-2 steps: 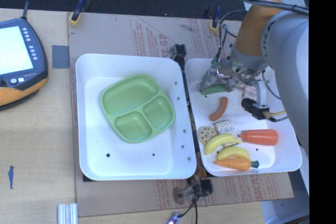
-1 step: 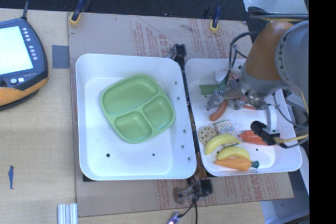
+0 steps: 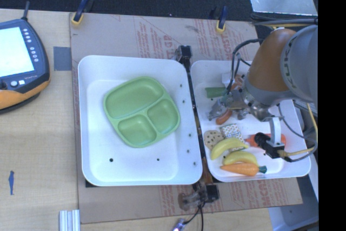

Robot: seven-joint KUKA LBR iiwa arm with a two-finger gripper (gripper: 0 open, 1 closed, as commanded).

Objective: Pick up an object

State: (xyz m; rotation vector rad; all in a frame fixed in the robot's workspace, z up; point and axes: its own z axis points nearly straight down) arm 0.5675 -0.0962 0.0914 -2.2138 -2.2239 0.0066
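The right bin holds several toy foods. A green piece lies near its far left. Beside it, an orange-red piece sits right under my gripper, which is low over the bin's left half. Closer to the front are a round brown cookie, a checkered piece, two yellow bananas and an orange carrot. The grey and orange arm covers the bin's far right.
The left bin holds a green divided plate. A tablet-like pendant lies at the bench's left edge. Cables and a black connector trail over the right bin's right side, above another orange piece.
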